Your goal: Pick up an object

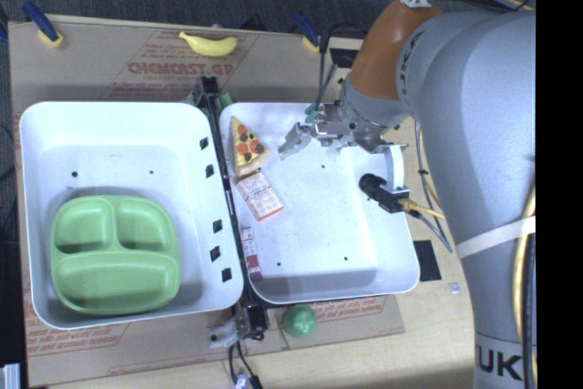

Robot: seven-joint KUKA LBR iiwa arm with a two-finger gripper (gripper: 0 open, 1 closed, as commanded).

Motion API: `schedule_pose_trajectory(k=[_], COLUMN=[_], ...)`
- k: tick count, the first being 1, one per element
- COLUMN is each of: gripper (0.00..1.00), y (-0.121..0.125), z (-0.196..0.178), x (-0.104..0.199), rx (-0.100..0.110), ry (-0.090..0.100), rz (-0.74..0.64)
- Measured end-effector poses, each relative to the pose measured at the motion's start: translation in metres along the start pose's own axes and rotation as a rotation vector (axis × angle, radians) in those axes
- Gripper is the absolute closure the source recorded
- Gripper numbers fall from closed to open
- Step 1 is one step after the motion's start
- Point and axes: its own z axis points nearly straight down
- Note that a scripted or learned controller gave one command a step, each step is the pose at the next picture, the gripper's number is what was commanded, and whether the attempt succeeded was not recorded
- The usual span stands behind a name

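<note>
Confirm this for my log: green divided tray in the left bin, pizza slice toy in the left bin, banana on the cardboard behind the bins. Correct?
One error: the pizza slice toy lies in the right bin, near its left wall, as the camera view shows. The green divided tray in the left bin and the banana are as stated.

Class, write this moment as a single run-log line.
arm: over right white bin | gripper: near pizza-slice toy | small red-and-white card: in bin | green divided tray: left bin

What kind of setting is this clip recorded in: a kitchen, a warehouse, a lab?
Most likely a robotics lab bench for pick trials. Two white bins sit clamped on cardboard, holding toy items such as a pizza slice and a green divided tray, with the grey arm reaching in.
</note>
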Motion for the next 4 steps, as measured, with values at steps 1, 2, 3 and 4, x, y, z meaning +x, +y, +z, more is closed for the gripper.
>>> schedule_pose_trajectory(k=[1,2,3,4], gripper=[1.00,1.00,0.00,0.00], y=[0.000,-0.106,-0.106,-0.065], z=[-0.010,-0.053,-0.053,0.044], x=[0.001,0.071,0.070,0.045], rx=[0.000,0.004,0.005,-0.001], ry=[0.000,0.000,0.000,0.001], rz=[-0.007,-0.002,-0.002,0.001])
